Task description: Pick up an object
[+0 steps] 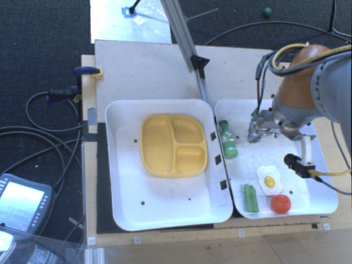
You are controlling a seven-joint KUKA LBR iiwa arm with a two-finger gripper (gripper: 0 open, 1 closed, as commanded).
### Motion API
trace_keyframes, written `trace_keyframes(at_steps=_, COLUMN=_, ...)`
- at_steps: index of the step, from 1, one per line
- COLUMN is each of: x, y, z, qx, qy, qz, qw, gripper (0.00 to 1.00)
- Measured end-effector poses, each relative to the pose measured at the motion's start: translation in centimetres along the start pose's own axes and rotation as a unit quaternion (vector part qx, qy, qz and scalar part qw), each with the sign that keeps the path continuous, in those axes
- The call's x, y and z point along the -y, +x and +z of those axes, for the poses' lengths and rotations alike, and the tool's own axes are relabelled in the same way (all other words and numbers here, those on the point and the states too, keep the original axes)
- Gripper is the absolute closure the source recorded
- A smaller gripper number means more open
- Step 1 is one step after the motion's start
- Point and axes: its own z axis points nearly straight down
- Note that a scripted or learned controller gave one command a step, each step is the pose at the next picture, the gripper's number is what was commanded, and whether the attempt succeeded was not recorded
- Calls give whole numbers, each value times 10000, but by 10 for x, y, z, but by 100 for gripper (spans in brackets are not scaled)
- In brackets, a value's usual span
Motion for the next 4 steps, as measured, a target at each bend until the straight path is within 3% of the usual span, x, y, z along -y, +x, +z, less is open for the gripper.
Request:
trace_keyframes(at_steps=2, x=-13, y=5, z=-95, qx=2, qy=-15, qz=-36, qw=10000, gripper=100)
trace_keyframes(at_steps=4, x=0, y=117, z=-107, qx=-15, qy=11, qz=-64, qw=10000, gripper=100)
